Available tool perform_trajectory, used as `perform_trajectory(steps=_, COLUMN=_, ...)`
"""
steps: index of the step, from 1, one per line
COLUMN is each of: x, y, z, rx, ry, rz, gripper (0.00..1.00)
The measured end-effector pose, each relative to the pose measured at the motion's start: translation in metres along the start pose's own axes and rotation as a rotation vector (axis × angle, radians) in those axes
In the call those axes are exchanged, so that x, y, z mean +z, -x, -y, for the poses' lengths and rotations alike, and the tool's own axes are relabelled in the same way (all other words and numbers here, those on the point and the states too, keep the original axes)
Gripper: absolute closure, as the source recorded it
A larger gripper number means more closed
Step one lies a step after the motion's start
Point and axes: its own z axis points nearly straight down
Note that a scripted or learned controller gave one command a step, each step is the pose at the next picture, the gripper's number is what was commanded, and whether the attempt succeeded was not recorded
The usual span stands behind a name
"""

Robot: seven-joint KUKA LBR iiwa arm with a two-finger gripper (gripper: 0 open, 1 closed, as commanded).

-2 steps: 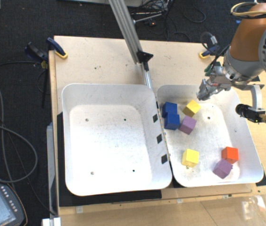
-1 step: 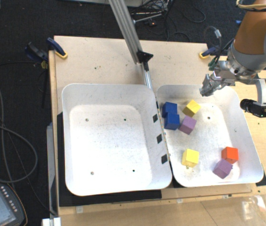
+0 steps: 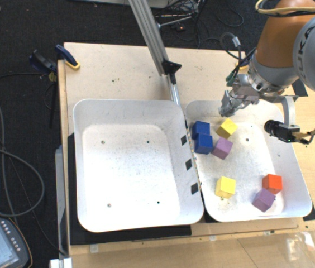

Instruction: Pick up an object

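A grey KUKA arm [image 3: 300,43] with an orange band reaches in from the right over a pale wooden bench [image 3: 113,66] that bears two shallow white bins side by side. Its gripper [image 3: 227,109] hangs above the far left part of the right bin [image 3: 291,166], the tip just over the far edge of a yellow cube [image 3: 228,128]; whether the fingers are spread or pressed together cannot be told from this slant, and nothing is seen between them. Seven small blocks lie in the right bin. Near its far left corner a blue cube [image 3: 201,128] touches a second blue cube [image 3: 204,143] set just nearer the front, and a purple cube [image 3: 223,148] sits beside that one, just in front of the yellow cube under the gripper. Toward the bin's front edge a second yellow cube [image 3: 225,187] lies near the middle, while an orange cube [image 3: 272,183] and a second purple cube [image 3: 264,200] sit close together at the front right corner. The left bin [image 3: 85,149] is speckled with dark flecks. A slanted metal pole [image 3: 149,29] crosses the bench's far edge and comes down between the bins, a blue and yellow clamp [image 3: 62,57] grips the bench's far left corner, and cables [image 3: 1,166] trail across the dark floor to the left.
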Motion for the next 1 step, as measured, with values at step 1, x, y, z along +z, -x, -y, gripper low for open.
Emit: perform_trajectory(steps=1, x=-0.003, y=-0.0521, z=0.0069, rx=-0.001, ry=0.0, rz=0.0, gripper=1.0)
